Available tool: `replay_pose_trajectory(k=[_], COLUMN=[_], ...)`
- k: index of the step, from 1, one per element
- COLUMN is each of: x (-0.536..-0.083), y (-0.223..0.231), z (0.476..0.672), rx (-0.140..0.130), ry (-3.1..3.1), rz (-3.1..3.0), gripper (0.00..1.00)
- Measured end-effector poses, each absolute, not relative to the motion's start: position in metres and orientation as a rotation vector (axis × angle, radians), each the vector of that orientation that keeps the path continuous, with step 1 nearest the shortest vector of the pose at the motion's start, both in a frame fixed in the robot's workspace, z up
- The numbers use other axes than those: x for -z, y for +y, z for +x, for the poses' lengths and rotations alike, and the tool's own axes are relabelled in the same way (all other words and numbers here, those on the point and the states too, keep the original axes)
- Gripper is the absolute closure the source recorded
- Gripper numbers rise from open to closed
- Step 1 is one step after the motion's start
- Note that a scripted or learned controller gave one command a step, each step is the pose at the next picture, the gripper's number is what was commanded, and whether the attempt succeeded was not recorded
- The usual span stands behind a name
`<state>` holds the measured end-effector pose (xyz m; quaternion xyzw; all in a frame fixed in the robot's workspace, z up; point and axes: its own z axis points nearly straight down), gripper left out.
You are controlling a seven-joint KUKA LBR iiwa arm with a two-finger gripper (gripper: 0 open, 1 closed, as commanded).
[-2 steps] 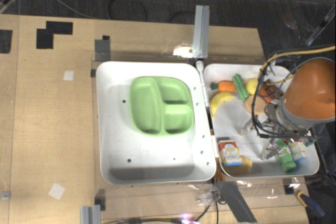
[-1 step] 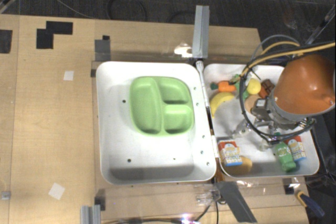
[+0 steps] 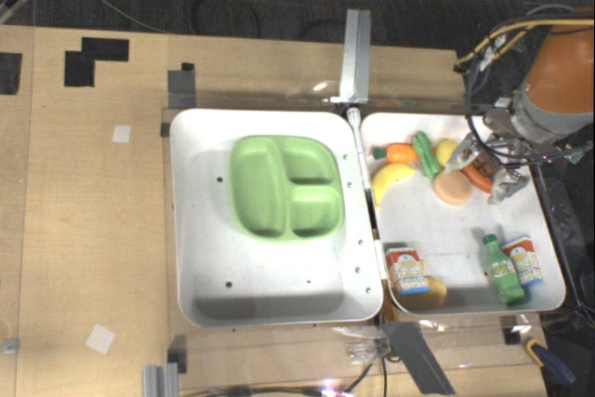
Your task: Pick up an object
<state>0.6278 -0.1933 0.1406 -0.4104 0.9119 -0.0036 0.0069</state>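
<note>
My gripper (image 3: 483, 170) hangs over the upper right of the right bin (image 3: 465, 237), open, its two silver fingers (image 3: 462, 155) spread wide. An orange-red piece (image 3: 480, 175) lies between the fingers, partly hidden by them, and I cannot tell if they touch it. A round peach-coloured disc (image 3: 453, 189) rests just left of the gripper. Further left are a yellow lemon (image 3: 446, 148), a green pickle (image 3: 426, 153), a small orange (image 3: 400, 153) and a yellow fruit (image 3: 390, 179).
Near the right bin's front edge stand a green bottle (image 3: 503, 270), a small carton (image 3: 525, 260), another carton (image 3: 406, 270) and a brownish item (image 3: 426, 294). The left bin (image 3: 200, 237) holds a green divided plate (image 3: 284, 186). A metal post (image 3: 356, 60) rises behind the bins.
</note>
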Motion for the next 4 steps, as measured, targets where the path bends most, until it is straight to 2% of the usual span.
replay_pose_trajectory(k=[1,2,3,4], x=[-0.099,-0.099,-0.099,-0.097], y=[-0.156,-0.108,-0.086,-0.087], z=[0.676,0.626,0.614,0.552], rx=[0.025,0.021,0.023,0.019], ry=[2.892,2.934,2.98,2.98], rz=[-1.172,-1.053,-0.899,-0.895], gripper=[0.0,0.0,0.0,0.0])
